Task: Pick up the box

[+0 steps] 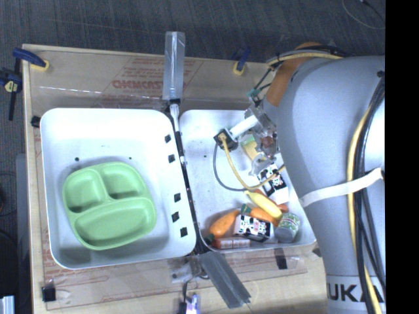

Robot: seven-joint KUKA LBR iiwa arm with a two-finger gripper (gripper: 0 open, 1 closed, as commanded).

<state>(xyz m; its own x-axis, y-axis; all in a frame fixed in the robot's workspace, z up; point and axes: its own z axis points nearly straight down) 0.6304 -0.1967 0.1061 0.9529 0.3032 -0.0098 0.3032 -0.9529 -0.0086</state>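
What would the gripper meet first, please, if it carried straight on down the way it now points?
Probably the pale yellow box lying directly beneath the gripper in the right bin. Depth is hard to judge from this slanted view, so it may already be touching.
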